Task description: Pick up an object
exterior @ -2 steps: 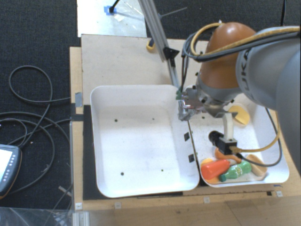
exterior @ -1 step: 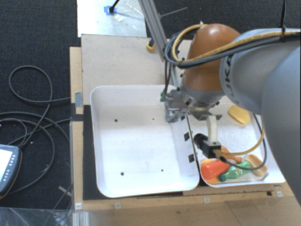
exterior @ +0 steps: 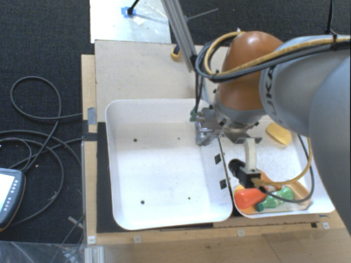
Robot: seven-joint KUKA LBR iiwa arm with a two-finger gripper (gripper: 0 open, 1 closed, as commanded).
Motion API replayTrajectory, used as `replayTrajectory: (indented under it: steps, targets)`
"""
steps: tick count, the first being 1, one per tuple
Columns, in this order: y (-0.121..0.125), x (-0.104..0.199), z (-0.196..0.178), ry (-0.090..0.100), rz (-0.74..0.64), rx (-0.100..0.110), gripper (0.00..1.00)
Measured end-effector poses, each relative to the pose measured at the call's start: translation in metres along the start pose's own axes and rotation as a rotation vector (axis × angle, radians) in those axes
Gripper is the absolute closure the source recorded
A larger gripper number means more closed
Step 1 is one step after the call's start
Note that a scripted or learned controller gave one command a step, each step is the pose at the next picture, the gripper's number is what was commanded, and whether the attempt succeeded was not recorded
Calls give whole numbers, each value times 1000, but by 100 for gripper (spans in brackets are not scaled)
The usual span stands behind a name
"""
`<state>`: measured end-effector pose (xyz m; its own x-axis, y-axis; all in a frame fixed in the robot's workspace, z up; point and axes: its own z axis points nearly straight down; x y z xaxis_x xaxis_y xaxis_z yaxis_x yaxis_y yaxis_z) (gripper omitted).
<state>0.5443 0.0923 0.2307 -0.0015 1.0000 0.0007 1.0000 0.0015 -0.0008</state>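
Currently the pincer (exterior: 203,135) hangs over the shared edge of the left bin (exterior: 126,158) and the right bin (exterior: 277,160); can't tell whether it's wide or narrow. Candidates are all in the right bin. A yellow piece (exterior: 278,134) lies to the pincer's right, and an orange piece (exterior: 247,197) and a green piece (exterior: 274,197) touch each other below-right, apart from it.

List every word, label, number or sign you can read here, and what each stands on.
Grey arm: dark letters beside the orange band, cut off and blurred; not readable.
Screen at the left edge: too small to read.
Left bin, right bin: no text seen.
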Motion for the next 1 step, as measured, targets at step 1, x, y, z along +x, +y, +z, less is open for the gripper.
replayTrajectory:
  steps: [1]
  targets:
    - [0, 0, 0, 0, 1, -1, 0]
